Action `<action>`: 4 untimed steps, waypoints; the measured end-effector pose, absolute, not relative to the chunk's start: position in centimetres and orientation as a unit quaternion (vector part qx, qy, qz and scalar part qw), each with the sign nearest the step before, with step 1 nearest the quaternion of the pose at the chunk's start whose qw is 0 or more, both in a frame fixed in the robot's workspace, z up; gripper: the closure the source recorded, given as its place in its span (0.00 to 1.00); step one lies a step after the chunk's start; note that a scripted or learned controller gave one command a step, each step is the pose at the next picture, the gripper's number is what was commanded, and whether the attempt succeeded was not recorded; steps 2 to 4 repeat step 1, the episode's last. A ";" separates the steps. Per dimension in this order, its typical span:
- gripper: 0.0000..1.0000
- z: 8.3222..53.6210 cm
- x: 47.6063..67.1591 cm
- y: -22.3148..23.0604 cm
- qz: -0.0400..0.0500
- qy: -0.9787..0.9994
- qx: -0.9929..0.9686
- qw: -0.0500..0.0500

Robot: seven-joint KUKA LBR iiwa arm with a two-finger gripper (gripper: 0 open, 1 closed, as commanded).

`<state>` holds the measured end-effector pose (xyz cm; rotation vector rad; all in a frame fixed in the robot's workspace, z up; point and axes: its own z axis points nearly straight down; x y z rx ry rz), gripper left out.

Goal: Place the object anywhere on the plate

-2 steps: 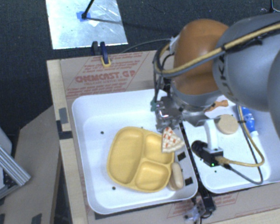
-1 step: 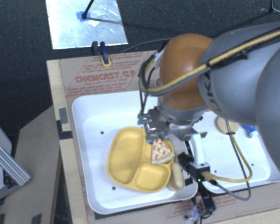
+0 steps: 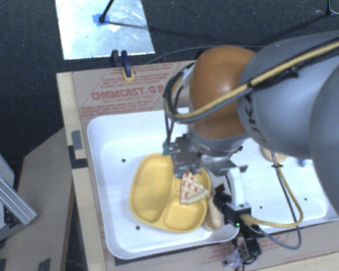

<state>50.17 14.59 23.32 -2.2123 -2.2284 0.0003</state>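
Observation:
A yellow divided plate (image 3: 155, 192) lies in the left white bin (image 3: 108, 164). A pizza-slice toy (image 3: 192, 189) with red dots rests on the plate's right compartment, tip pointing up. My gripper (image 3: 184, 164) hangs directly over the slice's tip, just above the plate's right side. The large grey arm with its orange band (image 3: 219, 91) covers the wrist, and the fingertips are hidden from this angle.
A tan rounded object (image 3: 213, 216) lies by the plate's lower right rim near the bin divider. The right bin (image 3: 290, 206) sits mostly under the arm. Cables (image 3: 280, 225) trail over the front edge. A clamp (image 3: 125, 64) stands at the back of the board.

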 end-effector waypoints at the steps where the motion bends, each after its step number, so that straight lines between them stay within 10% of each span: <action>1: 0.00 23.3 50.2 14.5 0.000 -0.709 -0.705 0.001; 4: 0.00 23.3 50.2 14.5 0.000 -0.709 -0.705 0.001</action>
